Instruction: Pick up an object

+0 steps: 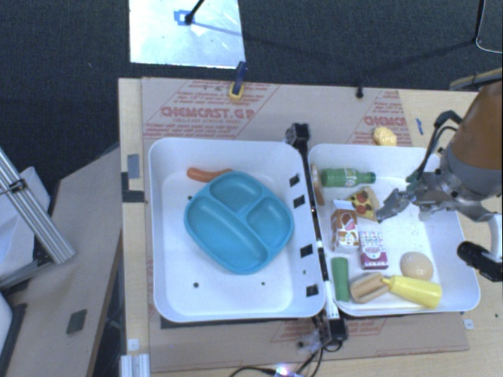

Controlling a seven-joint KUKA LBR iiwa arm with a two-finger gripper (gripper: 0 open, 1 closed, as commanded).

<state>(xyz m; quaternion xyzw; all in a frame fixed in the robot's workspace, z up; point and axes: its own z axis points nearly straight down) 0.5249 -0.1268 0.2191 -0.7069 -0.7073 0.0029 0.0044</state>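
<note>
The green bottle [346, 177] lies on its side at the far end of the right bin [468, 293], its long axis running across the bin, cap end pointing toward the arm's side. It is the landmark for the rest.

Just nearer the camera than the bottle sits a pizza slice [363, 202], and below that a small red-and-white carton [344, 229] and a red box [372, 250]. Nearer still lie a green cylinder [339, 279], standing along the divider, a hot dog [367, 287], a yellow mustard bottle [414, 290] lying crosswise, and a pale bread roll [416, 265]. Beyond the bottle, outside the bin on the cardboard, rests a small yellow toy [384, 137].

To the left of the bottle, across the divider, the left bin [169, 289] holds a blue sectioned plate [238, 221] and an orange sausage [207, 173] at its far edge.

The arm comes in from the right, wrist bent down over the right bin. The gripper [389, 204] hangs just beside the pizza slice, nearer the camera than the bottle; its fingers look spread, with nothing between them.
</note>
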